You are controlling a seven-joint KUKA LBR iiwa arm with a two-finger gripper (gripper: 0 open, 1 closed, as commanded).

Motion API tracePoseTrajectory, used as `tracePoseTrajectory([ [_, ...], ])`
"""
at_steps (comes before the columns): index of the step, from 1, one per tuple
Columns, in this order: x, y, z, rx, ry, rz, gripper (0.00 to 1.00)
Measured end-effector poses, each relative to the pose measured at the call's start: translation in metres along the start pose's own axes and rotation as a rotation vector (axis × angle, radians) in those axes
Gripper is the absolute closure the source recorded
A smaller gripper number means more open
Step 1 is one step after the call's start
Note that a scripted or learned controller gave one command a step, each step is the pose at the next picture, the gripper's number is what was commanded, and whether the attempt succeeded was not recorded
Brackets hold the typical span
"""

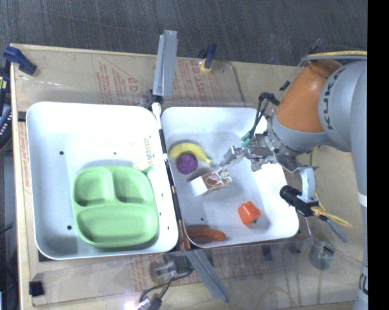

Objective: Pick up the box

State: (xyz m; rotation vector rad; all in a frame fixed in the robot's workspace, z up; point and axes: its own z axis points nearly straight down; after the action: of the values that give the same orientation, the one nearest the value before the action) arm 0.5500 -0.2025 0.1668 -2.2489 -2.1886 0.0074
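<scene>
gripper (229, 157): hovering in the right bin (271, 221), finger state impossible to tell. box (211, 181): lying just beside its tip, long axis slanting from lower left to upper right. purple ball (186, 164) and banana (189, 151): sitting near its left end. orange cup (249, 213): resting lower right.

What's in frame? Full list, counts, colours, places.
bins: 2, white, side by side on the bench
tray: 1, green, three compartments, left bin
box: 1, white with a red print, middle of right bin
banana: 1, yellow, right bin, near the divider
ball: 1, purple, against the banana
cup: 1, orange, right bin, toward the near edge
sausage: 1, red-orange, along right bin's near wall
clamps: 2, blue, bench's far edge
arm: 1, grey with an orange band, from the right
claw: 1, metal, over right bin, just beside the box
</scene>
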Motion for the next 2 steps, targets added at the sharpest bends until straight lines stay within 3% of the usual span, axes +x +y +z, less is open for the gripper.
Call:
tracePoseTrajectory([
  [1, -0.007, 0.009, 0.051, -0.026, -0.006, -0.024, 0.0],
  [2, 0.025, 0.012, 0.074, -0.004, -0.001, -0.046, 0.0],
])
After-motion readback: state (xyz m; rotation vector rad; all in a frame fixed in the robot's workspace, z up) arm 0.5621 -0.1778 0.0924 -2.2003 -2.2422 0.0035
